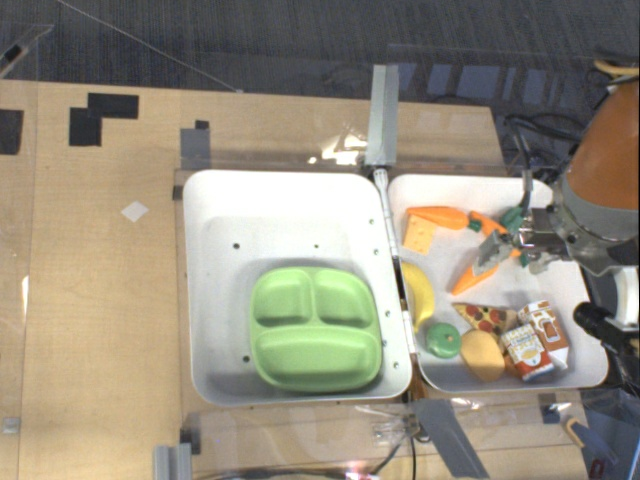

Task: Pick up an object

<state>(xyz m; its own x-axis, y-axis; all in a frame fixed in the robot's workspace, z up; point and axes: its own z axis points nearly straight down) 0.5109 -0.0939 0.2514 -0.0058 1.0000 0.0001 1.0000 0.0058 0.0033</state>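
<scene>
the two-finger gripper (492, 258) hangs low in the right-hand shallow white bin (590, 373), its grey fingers slightly spread and pointing down-left. their tips sit on or just above a slim orange carrot-shaped toy (470, 278), with a second orange carrot with a green tip (450, 218) just above it. nothing is clearly between the fingers, though the slant makes contact hard to judge, so i count it as holding nothing. the carrot looks light, stiff and smooth plastic; it tapers, so a grip across the thicker middle seems safer than the tip, where it may squirt out. nearby lie a yellow banana (418, 293), a small green round fruit (442, 340) and a red-and-white carton (530, 343). the left-hand white bin (215, 203) holds a green divided plate (315, 328).
</scene>
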